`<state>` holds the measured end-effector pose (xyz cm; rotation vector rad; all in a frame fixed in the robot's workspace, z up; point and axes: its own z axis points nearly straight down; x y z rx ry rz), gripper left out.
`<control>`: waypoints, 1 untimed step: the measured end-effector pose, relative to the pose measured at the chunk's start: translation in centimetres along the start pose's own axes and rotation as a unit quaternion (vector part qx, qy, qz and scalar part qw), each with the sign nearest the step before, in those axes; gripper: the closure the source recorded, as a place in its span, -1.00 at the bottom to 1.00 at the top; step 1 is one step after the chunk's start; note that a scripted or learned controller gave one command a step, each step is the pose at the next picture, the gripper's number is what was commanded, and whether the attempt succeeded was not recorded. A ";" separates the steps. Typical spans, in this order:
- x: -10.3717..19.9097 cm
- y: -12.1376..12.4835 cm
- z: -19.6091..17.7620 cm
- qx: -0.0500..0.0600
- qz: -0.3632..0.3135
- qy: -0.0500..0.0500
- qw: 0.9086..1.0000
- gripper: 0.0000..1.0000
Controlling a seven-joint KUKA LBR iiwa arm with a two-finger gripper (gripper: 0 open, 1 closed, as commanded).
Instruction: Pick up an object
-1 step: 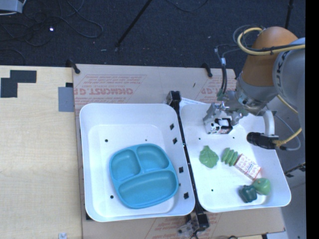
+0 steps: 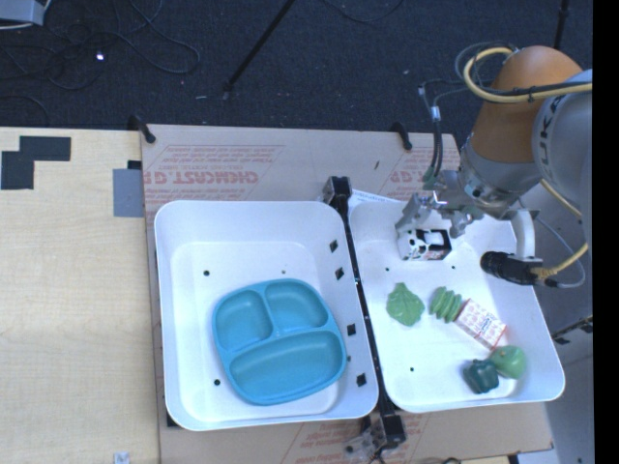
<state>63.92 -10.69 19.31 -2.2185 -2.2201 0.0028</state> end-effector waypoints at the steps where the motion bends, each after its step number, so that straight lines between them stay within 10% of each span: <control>1: 0.6 0.0 4.6 0.002 -0.001 0.000 1.000 -1.00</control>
